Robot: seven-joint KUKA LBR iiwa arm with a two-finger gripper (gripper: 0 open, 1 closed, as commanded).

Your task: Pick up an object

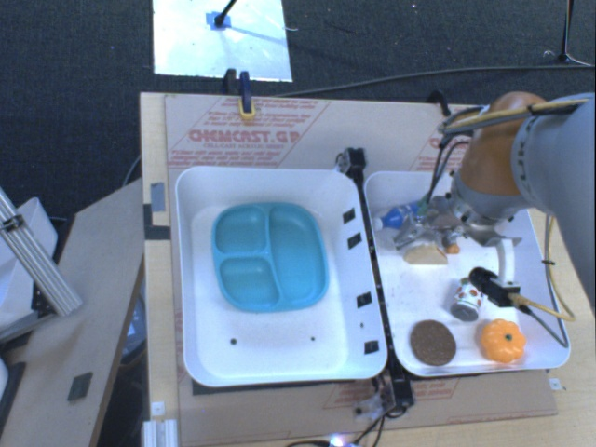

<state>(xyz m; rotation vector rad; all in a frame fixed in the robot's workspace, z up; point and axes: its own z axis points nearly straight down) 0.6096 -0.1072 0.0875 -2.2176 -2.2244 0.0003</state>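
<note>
Jaws (421, 233) hang low in the right bin (535, 250) over a beige block (426, 255); their spread is unclear.

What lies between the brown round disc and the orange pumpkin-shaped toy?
Bare white bin floor separates the brown round disc and orange pumpkin-shaped toy, per the camera view.

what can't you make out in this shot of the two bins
- Gripper fingers, camera view: blurred and bunched over the beige block; open or shut is unreadable.
- Blue object: partly covered by the gripper, identity unclear.
- Small can: label too small to read.
- Arm: cut off at the right edge.
</note>
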